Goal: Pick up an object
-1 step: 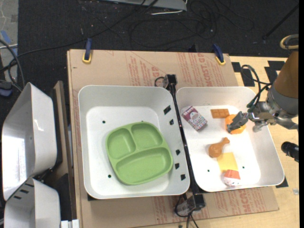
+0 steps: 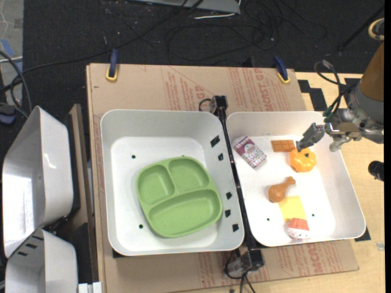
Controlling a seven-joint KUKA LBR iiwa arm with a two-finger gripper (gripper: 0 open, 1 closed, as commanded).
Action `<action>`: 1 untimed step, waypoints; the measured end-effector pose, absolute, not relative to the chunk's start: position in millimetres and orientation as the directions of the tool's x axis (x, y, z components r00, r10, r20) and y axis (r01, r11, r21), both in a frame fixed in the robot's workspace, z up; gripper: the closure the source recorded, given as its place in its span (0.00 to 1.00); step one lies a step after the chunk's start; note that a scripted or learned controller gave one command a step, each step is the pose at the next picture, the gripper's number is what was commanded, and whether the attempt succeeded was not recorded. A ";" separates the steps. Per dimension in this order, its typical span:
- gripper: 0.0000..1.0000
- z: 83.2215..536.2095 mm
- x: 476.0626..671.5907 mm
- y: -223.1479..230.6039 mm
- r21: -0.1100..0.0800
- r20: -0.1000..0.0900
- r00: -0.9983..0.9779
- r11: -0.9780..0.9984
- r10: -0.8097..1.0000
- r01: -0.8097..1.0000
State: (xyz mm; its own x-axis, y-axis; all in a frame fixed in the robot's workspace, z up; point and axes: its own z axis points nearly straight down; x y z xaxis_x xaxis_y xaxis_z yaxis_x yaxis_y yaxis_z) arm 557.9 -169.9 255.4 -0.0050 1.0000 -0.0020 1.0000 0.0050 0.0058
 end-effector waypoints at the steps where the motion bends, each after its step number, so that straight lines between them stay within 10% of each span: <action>1: 0.00 225.9 597.3 -211.9 0.003 -0.003 0.003 -0.003 1.000 1.000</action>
State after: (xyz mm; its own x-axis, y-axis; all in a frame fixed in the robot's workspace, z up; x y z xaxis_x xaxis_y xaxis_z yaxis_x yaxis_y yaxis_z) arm 597.3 -211.9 225.9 0.0025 1.0000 -0.0034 1.0000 -0.0025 0.0026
